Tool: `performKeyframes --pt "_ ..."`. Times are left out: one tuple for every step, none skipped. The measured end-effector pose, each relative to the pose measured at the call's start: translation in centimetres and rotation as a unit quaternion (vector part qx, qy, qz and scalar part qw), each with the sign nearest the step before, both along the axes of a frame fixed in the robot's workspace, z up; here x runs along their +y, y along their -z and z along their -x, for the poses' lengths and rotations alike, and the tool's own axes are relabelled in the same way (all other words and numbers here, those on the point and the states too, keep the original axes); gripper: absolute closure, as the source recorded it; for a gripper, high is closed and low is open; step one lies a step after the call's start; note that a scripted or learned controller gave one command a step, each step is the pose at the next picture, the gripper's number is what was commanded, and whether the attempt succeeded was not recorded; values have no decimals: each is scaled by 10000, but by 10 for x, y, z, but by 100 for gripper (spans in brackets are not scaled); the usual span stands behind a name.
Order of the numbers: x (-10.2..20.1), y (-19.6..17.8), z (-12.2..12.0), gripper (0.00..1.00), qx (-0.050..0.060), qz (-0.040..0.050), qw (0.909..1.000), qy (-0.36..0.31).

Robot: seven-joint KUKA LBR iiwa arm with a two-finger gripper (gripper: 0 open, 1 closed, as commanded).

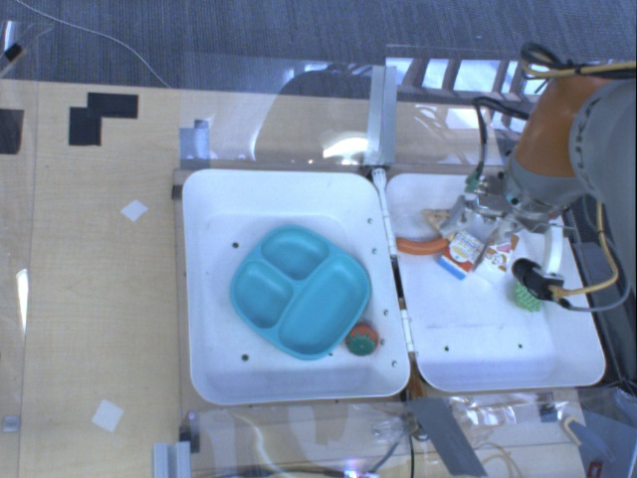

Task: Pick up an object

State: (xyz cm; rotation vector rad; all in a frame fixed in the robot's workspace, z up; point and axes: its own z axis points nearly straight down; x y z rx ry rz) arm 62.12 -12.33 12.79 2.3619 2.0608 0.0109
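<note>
Camera view: wooden bench (90,267), two white bins (214,366), grey carpet (249,13); finger state unclear.

Arm (582,137) comes in from right side, grey w/ orange band above wrist, reaching over right half of bench. Wrist angled down-left. Gripper (476,217) low, at upper part of its reach area, pointing down. Black cables loop off wrist and trail to the right. Finger state not readable from this angle.
</note>
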Motion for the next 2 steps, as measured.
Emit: performKeyframes --pt "1 18 12 0 -238 78 9954 -919" --pt "4 39 54 0 -13 36 9706 -2408"
